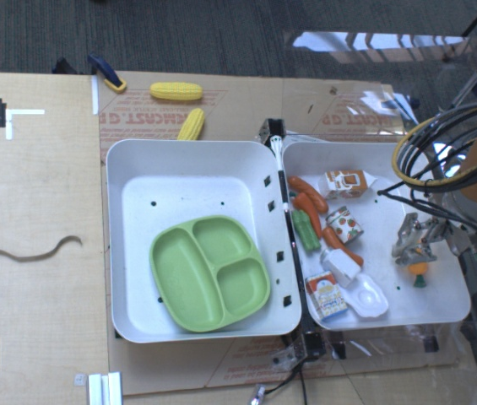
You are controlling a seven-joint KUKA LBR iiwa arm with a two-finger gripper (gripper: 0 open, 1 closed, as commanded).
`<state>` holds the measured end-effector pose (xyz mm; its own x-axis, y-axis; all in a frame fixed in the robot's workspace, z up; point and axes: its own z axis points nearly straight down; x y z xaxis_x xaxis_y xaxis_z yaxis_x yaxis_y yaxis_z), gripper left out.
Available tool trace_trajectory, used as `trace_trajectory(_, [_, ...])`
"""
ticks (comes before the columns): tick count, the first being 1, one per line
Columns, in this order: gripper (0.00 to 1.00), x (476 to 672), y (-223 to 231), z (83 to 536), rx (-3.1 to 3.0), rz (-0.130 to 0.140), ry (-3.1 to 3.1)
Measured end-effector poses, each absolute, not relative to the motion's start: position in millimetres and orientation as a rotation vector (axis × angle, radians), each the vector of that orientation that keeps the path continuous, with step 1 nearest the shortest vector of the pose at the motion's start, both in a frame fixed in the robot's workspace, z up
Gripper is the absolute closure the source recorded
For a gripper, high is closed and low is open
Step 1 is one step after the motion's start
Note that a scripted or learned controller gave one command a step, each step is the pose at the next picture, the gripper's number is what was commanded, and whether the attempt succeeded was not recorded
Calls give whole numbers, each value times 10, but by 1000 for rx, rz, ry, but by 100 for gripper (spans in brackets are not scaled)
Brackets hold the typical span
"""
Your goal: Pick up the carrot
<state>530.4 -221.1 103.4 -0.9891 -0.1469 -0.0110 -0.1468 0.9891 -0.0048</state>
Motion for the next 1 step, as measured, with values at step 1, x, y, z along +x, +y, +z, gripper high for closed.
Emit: trace_trajectory(1, [100, 4939, -2215, 925, -621, -1, 3076])
